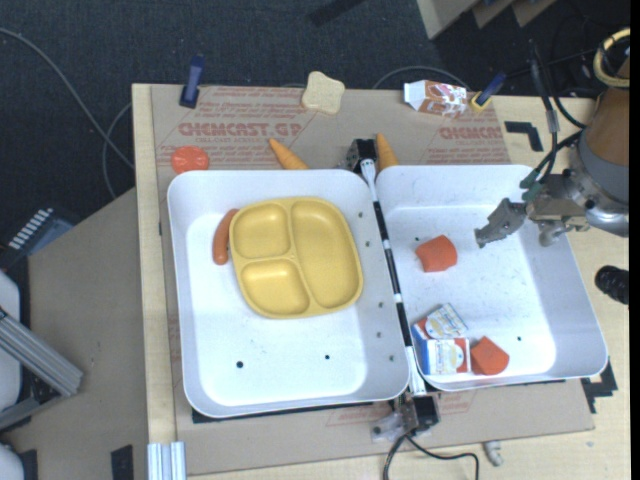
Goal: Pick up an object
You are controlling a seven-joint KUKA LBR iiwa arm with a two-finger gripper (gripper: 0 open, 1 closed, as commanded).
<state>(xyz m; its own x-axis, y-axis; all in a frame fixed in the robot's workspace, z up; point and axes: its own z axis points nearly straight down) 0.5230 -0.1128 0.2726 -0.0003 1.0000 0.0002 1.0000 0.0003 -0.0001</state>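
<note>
In the right bin (pixel 560 298) lie an orange-red block (pixel 437 253), a small milk carton (pixel 441 343) and an orange wedge (pixel 489 356) against the carton's right side. My gripper (pixel 497 229) hangs over the upper part of that bin, just right of the orange-red block and apart from it. Nothing shows between its fingers. The left bin (pixel 200 368) holds a yellow divided plate (pixel 296 256) with a red sausage (pixel 222 238) along its left edge.
On the bench behind the bins lie a slice of bread (pixel 322 91), a carrot piece (pixel 288 155), an orange disc (pixel 188 158), a blue clip (pixel 191 80) and a small carton (pixel 436 97). A black clamp (pixel 362 154) sits at the bins' joint.
</note>
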